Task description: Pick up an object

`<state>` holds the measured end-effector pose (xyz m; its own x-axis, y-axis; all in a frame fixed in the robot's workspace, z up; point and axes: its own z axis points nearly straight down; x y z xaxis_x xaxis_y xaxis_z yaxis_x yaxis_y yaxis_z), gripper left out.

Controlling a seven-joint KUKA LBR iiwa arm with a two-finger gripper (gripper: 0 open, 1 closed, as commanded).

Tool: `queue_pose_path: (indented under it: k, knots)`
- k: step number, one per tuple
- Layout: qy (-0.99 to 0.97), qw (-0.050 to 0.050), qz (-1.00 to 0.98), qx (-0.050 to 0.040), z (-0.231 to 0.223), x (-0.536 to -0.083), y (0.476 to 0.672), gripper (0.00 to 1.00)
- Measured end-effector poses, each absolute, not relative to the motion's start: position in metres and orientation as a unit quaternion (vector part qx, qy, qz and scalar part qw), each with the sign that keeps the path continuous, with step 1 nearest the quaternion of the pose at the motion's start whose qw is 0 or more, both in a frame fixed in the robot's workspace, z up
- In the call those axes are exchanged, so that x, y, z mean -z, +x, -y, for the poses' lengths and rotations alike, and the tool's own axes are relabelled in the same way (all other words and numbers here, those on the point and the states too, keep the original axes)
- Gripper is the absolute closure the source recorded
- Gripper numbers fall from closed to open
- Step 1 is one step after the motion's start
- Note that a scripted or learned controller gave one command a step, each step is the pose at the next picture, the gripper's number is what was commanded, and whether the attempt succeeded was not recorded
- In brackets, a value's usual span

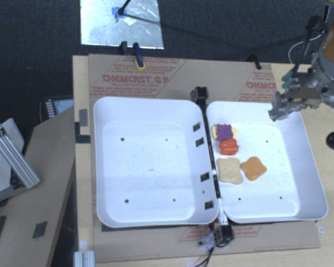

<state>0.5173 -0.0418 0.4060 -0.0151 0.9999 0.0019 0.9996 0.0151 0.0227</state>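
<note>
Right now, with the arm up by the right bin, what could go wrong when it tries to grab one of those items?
1. The purple piece, red piece, tan slice and orange piece sit tightly clustered, so a grasp may nudge a neighbour or pinch two at once.
2. They lie close to the divider between the bins, which could block a descent.
3. The gripper hovers at the right bin's far edge, away from the cluster, so a straight drop would likely close on nothing.

Two white bins [150,110] are sitting on tan cardboard [172,71] printed with red lettering, and black clips are showing along the seam between them. In the right bin [300,166], a purple piece on yellow [224,132] is lying at twelve o'clock of a red-orange piece [229,146], with a pale beige slice [230,171] at six o'clock and an orange piece [253,168] at four o'clock. A silvery foil sheet [121,15] is gleaming against dark carpet at twelve o'clock of the bins.
</note>
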Motion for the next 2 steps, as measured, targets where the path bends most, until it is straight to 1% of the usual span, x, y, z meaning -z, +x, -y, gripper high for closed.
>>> queue_pose_path:
  k: [1, 2]
  knots:
    - [0.703, 0.001, -0.711, -0.0024, -0.021, -0.413, 0.529, 1.00]
    - [0.703, -0.001, -0.711, -0.0014, -0.100, -0.404, 0.536, 1.00]
